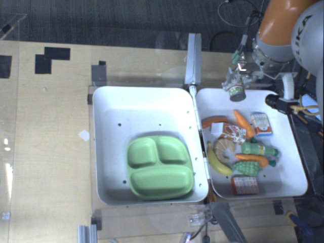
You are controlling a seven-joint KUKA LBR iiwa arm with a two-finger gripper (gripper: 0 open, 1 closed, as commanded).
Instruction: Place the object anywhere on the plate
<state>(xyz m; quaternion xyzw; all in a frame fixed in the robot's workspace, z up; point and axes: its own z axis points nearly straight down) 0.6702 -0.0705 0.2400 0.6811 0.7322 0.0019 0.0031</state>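
Note:
A green divided plate (159, 167) lies in the left white bin (109, 135), toward its front. My gripper (235, 83) hangs over the far edge of the right bin (293, 176), well to the right of and beyond the plate. A small can (236, 91) with a green label and a grey top sits between its fingertips, lifted just above the bin's rim. The grey arm with its orange band (281, 11) reaches in from the upper right.
The right bin holds several toy foods: an orange carrot (244, 124), a small carton (260, 123), a banana (217, 161), a green bottle (258, 149) and a red box (245, 185). A metal divider post (191, 59) stands between the bins at the back.

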